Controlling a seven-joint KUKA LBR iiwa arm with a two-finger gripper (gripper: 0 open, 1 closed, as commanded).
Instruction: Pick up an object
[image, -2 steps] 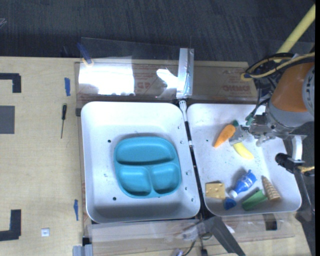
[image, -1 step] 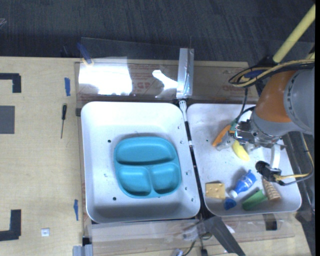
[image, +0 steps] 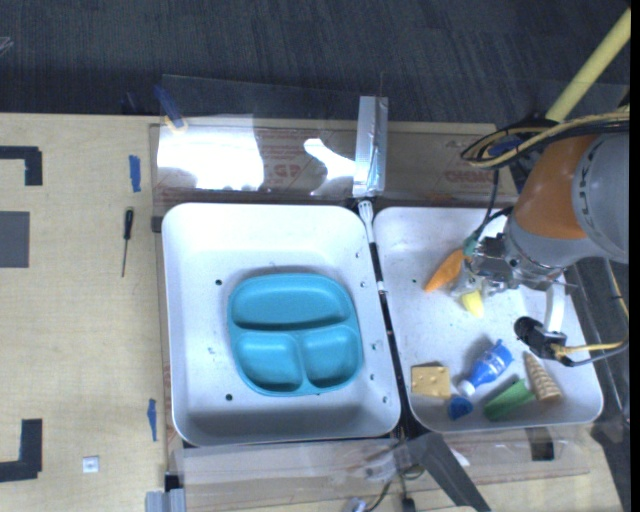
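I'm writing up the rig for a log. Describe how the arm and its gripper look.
The arm is grey and rounded, with a broad orange band above the wrist. Below that sits a grey metal wrist block leading to the gripper. Yellow and black cables loop over the top of the arm.

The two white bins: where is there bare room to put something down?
Left bin: bare floor rings the blue divided tray, widest at its far-left corner. Right bin: a bare patch between carrot and cheese wedge. Its near-right side, under the gripper, is crowded.
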